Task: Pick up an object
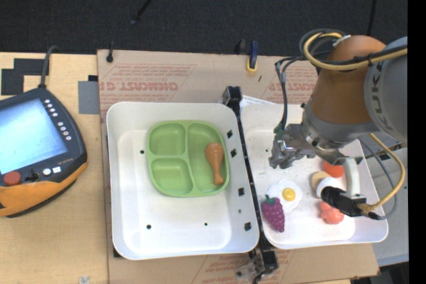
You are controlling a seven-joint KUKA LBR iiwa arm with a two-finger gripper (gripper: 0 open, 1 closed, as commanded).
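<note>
The gripper (281,157) is seen low in the right bin (379,231), near the egg (287,194) and grapes (273,213). Whether it is open cannot be told. A drumstick (215,162) is laid in the green tray (166,176).

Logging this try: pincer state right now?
Pincer: low over the right bin, above the fried egg and grapes; open or shut cannot be told.
</note>
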